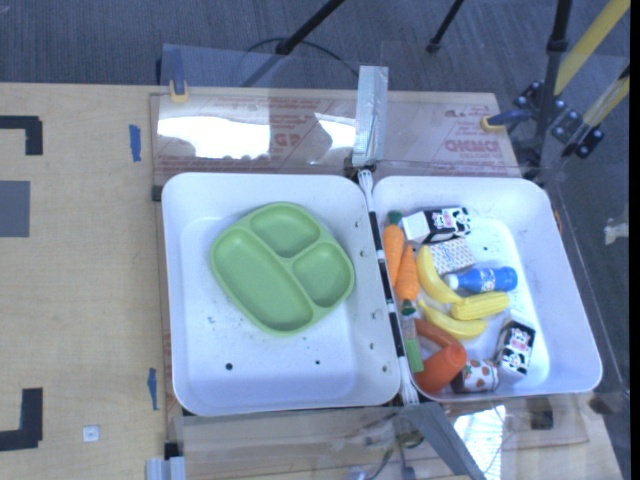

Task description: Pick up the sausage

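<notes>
— Nearest the camera, what do you have?

— Front rim of the left bin (pixel 270 403), on the pale wooden bench (pixel 80 268). Farther left the bench carries black corner marks and a strip of blue tape (pixel 135 143).

— Anything in that bin?

— One green divided plate (pixel 283 266) with three compartments, and nothing in any of them.

— Any writing to read?

— Red print on the clear panel (pixel 250 128) behind the bins, too glared and blurred for me to make out. Two small cartons with black and white cow patches, one at the back (pixel 440 224) and one near the front (pixel 516 347), show no lettering I can read.

— And the right bin (pixel 570 298)?

— Crowded. A carrot (pixel 396 248) lies along its left wall. Beside it is a yellow banana (pixel 436 280), with a blue bottle (pixel 488 279) resting across it.

— Where is the sausage?

— I take it to be the reddish, elongated piece (pixel 440 332) just in front of the banana, towards the left wall. It touches an orange-red lump (pixel 440 370) at the front corner.

— And your gripper?

— How open it is, or whether it has hold of anything, I cannot tell.
</notes>
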`<control>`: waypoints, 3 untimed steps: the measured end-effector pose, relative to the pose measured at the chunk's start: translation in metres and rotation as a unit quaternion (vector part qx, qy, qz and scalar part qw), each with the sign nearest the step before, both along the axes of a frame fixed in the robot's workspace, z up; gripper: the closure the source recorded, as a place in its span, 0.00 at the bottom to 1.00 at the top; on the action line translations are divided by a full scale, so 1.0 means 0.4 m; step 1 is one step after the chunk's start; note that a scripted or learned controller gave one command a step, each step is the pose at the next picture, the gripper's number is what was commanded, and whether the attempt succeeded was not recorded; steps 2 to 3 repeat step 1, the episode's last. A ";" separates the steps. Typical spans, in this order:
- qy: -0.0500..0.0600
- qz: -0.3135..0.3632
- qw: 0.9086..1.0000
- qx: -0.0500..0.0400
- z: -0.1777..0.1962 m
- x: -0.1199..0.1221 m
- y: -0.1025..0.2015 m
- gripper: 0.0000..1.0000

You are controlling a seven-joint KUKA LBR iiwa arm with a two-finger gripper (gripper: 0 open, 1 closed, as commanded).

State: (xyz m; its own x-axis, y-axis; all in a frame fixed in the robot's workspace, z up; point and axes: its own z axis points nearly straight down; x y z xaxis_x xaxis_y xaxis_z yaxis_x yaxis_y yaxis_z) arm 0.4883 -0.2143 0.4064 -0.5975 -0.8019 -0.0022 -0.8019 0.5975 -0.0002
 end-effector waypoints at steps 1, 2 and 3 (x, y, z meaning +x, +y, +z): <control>0.000 0.114 0.993 0.000 -0.183 -0.019 -0.020 0.00; 0.000 0.114 0.993 0.000 -0.183 -0.019 -0.020 0.00; 0.000 0.114 0.993 0.000 -0.183 -0.019 -0.020 0.00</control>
